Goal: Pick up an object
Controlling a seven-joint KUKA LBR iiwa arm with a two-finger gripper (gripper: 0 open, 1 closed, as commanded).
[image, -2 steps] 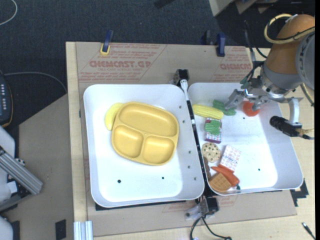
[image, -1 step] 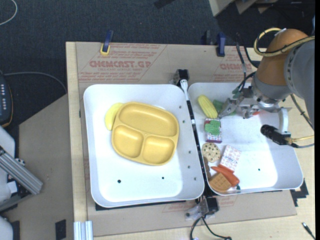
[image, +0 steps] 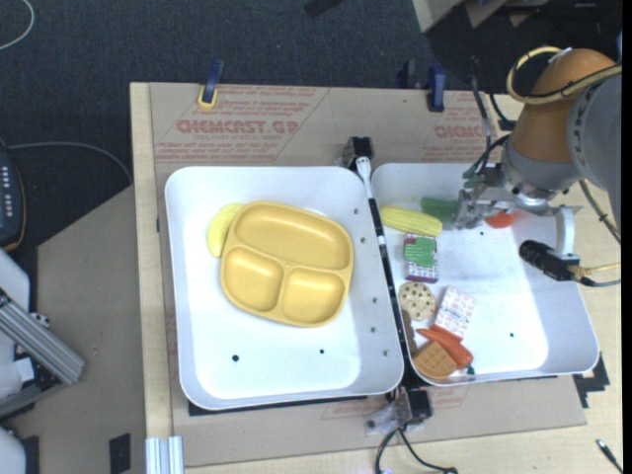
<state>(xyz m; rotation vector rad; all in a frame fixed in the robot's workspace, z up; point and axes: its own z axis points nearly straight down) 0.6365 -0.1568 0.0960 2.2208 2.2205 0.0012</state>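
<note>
Over the right white plastic bin (image: 553, 344), hand (image: 472, 208) approaches green toy vegetable (image: 437, 206); grip state indiscernible; descent judged next.

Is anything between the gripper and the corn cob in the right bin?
Nothing visible. The gripper sits at the right bin's far end, the corn cob just left of it; a green item lies beside that path.
</note>
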